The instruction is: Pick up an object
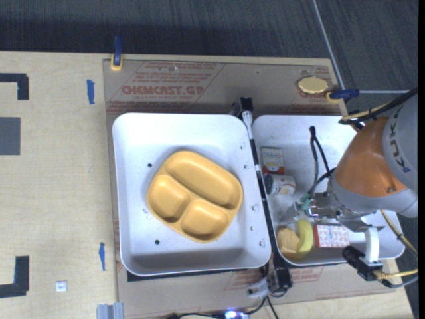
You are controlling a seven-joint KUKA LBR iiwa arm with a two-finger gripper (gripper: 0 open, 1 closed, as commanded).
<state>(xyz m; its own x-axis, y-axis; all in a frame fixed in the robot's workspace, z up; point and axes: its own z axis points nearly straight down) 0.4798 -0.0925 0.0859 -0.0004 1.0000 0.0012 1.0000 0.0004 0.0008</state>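
Observation:
My gripper point(311, 208) hangs low over the front half of the right bin point(292, 128), below the orange band of the arm point(367, 165). Just in front of it lie a yellow banana-shaped item point(304, 236), a tan round piece point(287, 240) and a red-and-white packet point(330, 235). A small white carton with an orange mark point(283, 185) sits to the gripper's left. Farther back lies a small printed box point(272, 157). The wrist hides what lies directly under the gripper.
The left bin point(133, 178) holds a yellow three-compartment tray point(194, 195). A black divider point(255, 171) runs between the bins. Cables point(317, 155) loop over the right bin. A tan disc point(313, 84) lies on the cardboard behind it.

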